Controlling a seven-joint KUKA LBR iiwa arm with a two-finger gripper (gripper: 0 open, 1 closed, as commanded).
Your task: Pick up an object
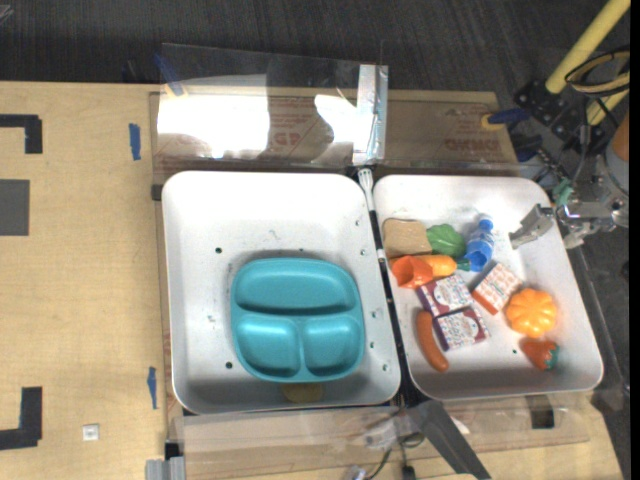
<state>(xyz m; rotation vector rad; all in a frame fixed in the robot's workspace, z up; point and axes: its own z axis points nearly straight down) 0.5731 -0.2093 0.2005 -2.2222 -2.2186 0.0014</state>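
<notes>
The right bin [585, 333] holds several toy foods. A tan bread slice [405, 234], a green pepper [446, 238] and a blue bottle [480, 243] lie near its back. An orange carrot piece [420, 268] sits left of three small cartons [445, 293] [460, 328] [495, 288]. An orange pumpkin [530, 311] and a small red-orange piece [540, 353] rest at the right, and a red sausage [432, 343] lies at the front left. My gripper [535, 226] hangs over the bin's back right rim, above and right of the bottle, with nothing seen in it.
The left bin [190, 218] carries a teal divided tray [295, 316]. A clear plastic sheet [270, 118] stands behind the bins. Cables and a yellow bar [595, 33] crowd the back right. The bins share a central wall [378, 268].
</notes>
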